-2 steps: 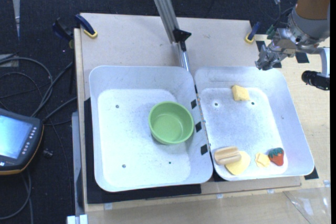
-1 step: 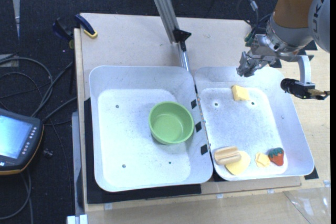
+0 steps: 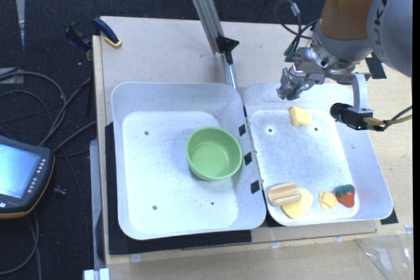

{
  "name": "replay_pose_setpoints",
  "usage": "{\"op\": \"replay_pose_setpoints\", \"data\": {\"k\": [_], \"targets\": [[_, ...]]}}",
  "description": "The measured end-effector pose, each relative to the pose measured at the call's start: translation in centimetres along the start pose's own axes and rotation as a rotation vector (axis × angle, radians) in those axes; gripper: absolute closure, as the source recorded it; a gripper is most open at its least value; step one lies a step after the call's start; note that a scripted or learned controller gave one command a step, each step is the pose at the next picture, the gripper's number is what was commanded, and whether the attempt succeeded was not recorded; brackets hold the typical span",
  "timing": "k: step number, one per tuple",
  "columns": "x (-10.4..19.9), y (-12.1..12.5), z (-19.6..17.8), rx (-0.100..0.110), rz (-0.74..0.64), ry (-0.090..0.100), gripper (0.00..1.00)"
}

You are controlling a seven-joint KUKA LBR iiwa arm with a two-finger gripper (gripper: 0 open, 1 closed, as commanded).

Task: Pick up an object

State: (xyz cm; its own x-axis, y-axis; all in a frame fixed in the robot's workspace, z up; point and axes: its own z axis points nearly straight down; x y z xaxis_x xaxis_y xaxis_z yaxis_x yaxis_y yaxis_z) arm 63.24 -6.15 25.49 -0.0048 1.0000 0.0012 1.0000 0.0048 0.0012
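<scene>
Fingers (image 3: 289,90), state impossible to tell, hang over the right bin (image 3: 367,160) on a tan bench (image 3: 157,56).

The robot arm (image 3: 377,6) comes in from the right side of the view, up near the top corner. It is big and round. Part of it is grey, and a wide orange band wraps around it just above the wrist. The arm bends down and to the left. At its end sits the wrist, made of grey metal, with thin black cables looping around it. Below the wrist hangs the gripper (image 3: 289,90), small and dark, pointing down and a little left. It holds nothing.
</scene>
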Motion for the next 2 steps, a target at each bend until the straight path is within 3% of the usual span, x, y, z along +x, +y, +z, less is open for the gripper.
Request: {"op": "replay_pose_setpoints", "data": {"k": [2], "targets": [[10.3, -3.9, 1.1, 0.002, 0.000, 0.000, 1.00]]}}
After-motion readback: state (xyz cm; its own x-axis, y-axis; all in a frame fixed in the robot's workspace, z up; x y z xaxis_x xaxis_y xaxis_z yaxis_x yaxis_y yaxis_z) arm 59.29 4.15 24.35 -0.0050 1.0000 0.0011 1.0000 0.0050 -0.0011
